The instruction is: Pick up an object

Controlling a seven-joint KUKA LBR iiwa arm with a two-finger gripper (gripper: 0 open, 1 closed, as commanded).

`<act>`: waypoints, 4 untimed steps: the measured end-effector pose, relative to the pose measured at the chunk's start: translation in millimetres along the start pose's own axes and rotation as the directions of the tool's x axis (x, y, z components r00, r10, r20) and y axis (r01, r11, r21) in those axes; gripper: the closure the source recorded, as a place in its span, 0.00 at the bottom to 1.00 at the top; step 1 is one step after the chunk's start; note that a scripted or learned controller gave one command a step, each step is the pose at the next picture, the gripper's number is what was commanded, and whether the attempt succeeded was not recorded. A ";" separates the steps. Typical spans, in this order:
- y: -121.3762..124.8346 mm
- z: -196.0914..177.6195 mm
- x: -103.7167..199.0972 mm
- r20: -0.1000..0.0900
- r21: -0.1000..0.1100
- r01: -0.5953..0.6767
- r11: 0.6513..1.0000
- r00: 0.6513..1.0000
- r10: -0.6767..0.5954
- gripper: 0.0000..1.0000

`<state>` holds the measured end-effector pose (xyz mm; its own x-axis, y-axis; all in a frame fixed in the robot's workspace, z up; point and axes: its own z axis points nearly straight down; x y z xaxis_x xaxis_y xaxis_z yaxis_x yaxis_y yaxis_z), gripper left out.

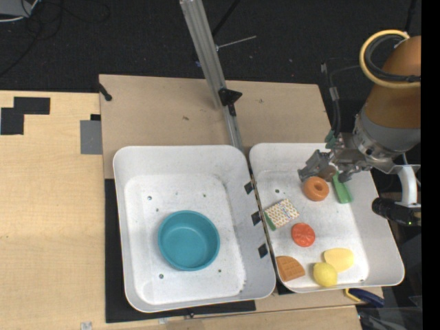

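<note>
Claw (322,165): low over right bin's (385,263) far edge; spread or pressed together, cannot tell.
Doughnut (316,188): orange, just nearward of claw.
Green block (342,190): beside doughnut, long axis far-to-near.

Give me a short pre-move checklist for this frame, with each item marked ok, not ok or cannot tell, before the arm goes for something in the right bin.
1. Gripper is over the right bin, above the orange ring: ok.
2. Something is held between the fingers: cannot tell; the view from above hides them.
3. Orange ring has free space around it: not ok on one side, since the green piece lies close on its right.
4. Other candidates lie loose and reachable: ok; the red ball, checkered block and yellow lemon lie apart.
5. Blue bowl sits in the left bin, away from the arm's path: ok.
</note>
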<state>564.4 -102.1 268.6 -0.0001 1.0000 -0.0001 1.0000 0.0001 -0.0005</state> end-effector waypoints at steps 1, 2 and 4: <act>3.6 62.1 1.3 -0.001 0.005 0.000 1.000 1.000 0.000 0.00; 9.1 109.2 -3.8 0.000 0.004 0.000 1.000 1.000 0.000 0.00; 10.3 156.9 -5.5 0.001 -0.005 -0.001 1.000 1.000 0.001 1.00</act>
<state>574.6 -107.7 111.7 0.0009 1.0000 -0.0007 1.0000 -0.0009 0.0047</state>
